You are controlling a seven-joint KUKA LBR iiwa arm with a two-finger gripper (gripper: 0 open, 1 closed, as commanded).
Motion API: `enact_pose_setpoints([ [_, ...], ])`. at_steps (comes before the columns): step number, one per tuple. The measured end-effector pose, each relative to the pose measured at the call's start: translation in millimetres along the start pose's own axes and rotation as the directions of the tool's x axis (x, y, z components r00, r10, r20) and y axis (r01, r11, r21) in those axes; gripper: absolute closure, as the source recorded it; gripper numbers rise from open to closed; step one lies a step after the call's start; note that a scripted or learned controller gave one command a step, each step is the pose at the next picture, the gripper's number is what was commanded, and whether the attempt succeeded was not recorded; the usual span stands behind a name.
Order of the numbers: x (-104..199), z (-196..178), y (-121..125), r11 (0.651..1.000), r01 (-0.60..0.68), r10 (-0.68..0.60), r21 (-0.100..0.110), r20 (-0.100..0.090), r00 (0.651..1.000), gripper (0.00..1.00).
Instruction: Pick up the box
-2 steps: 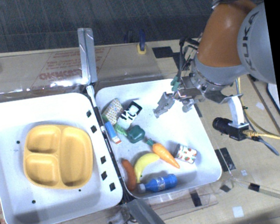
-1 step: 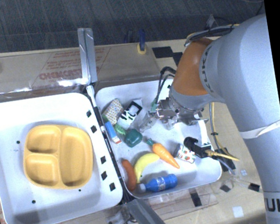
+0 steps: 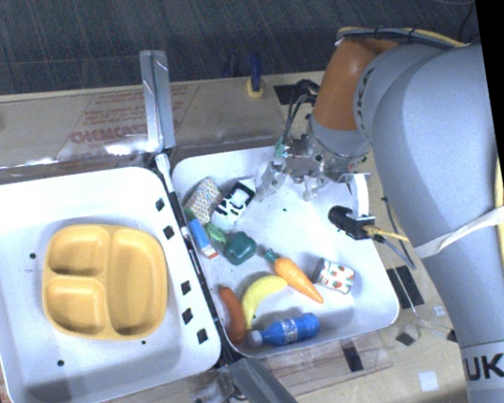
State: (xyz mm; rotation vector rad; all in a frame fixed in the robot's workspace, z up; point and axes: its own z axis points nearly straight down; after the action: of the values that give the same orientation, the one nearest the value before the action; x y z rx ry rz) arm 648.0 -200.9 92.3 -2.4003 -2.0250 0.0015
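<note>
Box: small white carton with red and green print (image 3: 336, 276), near right white bin's (image 3: 379, 310) front edge.
Gripper: metal two-finger gripper (image 3: 287, 173) over bin's rear edge; grip state cannot be told.
Neighbour: orange carrot (image 3: 293, 276) just beside box.
</note>
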Motion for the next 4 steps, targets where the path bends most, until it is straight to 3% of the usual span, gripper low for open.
enact_pose_setpoints([
  [1,3,-11,1,1.0,0.009,-0.009,0.001,0.0,1.0,1.0],
  [2,3,-10,1,1.0,0.01,-0.01,0.002,0.0,1.0,0.0],
  [3,32,-116,-12,0.973,-0.23,0.23,-0.001,0.0,0.973,0.0],
  [4,88,-24,-51,0.991,-0.13,0.13,-0.013,-0.004,0.992,0.0],
])
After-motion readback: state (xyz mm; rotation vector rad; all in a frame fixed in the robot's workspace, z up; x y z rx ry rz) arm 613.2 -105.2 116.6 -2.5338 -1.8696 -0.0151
